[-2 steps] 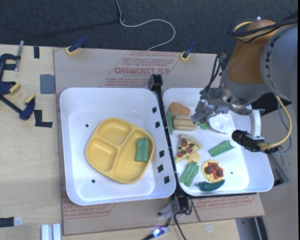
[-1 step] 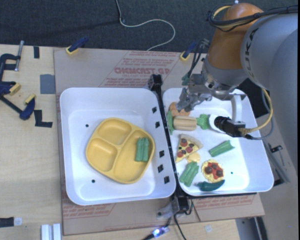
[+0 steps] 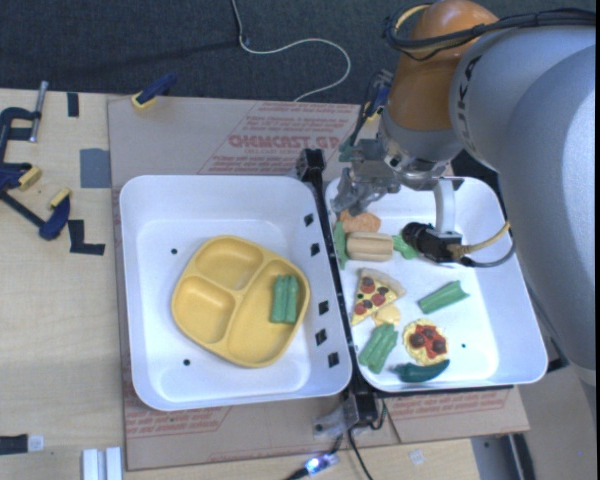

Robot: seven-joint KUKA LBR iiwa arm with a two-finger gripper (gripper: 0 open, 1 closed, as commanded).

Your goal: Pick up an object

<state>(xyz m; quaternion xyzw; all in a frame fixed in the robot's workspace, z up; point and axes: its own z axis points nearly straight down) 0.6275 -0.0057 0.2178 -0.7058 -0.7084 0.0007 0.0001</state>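
claw (image 3: 363, 200) low over right bin (image 3: 500, 363), at its upper-left corner, just above a tan roll-shaped toy (image 3: 369, 246) w/ an orange piece (image 3: 360, 224) beside it; can't tell its state. more toys in right bin: pizza slice (image 3: 374, 296), green bar (image 3: 441, 296), round pizza (image 3: 426, 340), 2nd green bar (image 3: 378, 347). left bin (image 3: 150, 268) has yellow divided plate (image 3: 220, 308) w/ green piece (image 3: 285, 299) on it. blue clamps (image 3: 20, 183) on surface (image 3: 40, 348) far left.
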